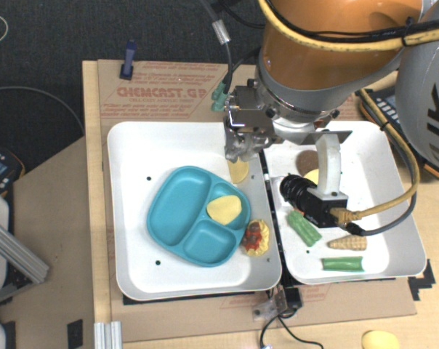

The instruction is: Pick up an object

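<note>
My gripper [238, 157] hangs over the right edge of the left bin [125, 195], just above the top right corner of a blue divided plate [183, 217]. A small pale yellow piece [238, 171] sits between its fingertips and sticks out below them; the gripper is shut on it. A yellow round item [224, 209] lies in the plate's right compartment. A red and yellow toy [256, 237] rests against the plate's lower right rim.
The right bin [394, 195] holds a green piece [304, 228], a green bar [342, 264], a tan cone [347, 243], a brown item [305, 161] and a yellow item [312, 177]. A black device [307, 198] with a cable hangs over that bin.
</note>
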{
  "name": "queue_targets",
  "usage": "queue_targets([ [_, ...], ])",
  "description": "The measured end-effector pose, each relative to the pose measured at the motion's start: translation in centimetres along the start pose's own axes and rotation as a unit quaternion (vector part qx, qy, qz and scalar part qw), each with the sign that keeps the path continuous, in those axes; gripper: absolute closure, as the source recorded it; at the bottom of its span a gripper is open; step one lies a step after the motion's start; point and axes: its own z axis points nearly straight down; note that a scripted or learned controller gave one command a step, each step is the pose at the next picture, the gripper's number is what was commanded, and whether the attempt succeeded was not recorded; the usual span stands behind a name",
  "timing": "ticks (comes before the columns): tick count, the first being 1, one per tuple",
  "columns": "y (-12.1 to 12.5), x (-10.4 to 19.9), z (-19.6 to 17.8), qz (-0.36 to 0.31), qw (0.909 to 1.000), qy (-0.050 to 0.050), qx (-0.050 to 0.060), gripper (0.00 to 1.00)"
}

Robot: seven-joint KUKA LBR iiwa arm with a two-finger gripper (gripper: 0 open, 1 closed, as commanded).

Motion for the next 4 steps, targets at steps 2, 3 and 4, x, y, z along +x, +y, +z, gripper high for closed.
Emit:
queue_targets([
  [2,0.1,0.1,-2.1,-0.001,1.0000,0.000,-0.002,1.00],
  [3,-0.2,-3.8,7.6,0.005,1.0000,-0.003,0.008,1.00],
  [4,-0.1,-3.5,6.0,0.003,1.0000,0.000,0.001,1.00],
])
